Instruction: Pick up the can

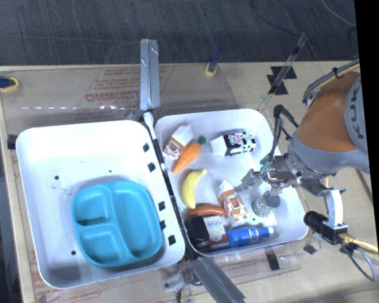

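The can (266, 204) stands upright in the right bin (239, 117), near its right wall, and shows its round silvery top. A small orange-and-white carton (235, 205) is just left of it and a blue bottle (249, 235) lies in front of it. My gripper (261, 176) hangs over the bin just behind the can, a little toward the bin's middle. It is open, with nothing between its fingers. The grey wrist with its orange band (330, 124) reaches in from the right.
The right bin also holds a carrot (188, 155), a banana (191, 186), a cow-patterned carton (239, 143), a red sausage (205, 211) and a black item (198, 232). A blue divided plate (116, 222) lies in the left bin (42, 148).
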Controlling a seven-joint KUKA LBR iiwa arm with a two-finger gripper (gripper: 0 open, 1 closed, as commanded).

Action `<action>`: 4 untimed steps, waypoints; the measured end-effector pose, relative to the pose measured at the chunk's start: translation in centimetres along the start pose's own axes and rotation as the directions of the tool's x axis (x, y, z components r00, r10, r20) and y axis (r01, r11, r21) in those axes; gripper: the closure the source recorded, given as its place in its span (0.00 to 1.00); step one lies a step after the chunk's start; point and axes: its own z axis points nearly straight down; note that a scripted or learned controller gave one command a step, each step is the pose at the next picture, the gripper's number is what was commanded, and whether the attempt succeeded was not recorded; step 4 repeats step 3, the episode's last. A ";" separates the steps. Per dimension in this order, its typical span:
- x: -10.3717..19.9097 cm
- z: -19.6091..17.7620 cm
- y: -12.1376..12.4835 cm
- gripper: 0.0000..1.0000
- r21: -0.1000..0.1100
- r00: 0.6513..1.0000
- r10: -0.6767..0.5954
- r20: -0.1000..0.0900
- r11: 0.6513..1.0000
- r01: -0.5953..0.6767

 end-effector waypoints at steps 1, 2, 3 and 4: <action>0.0 0.0 0.0 0.00 0.000 1.000 0.000 0.000 1.000 0.000; 0.0 0.0 0.0 0.00 0.000 1.000 0.000 0.000 1.000 0.000; 0.0 0.0 0.0 0.00 0.000 1.000 0.000 0.000 1.000 0.000; 0.0 0.0 0.0 0.00 0.000 1.000 0.000 0.000 1.000 0.000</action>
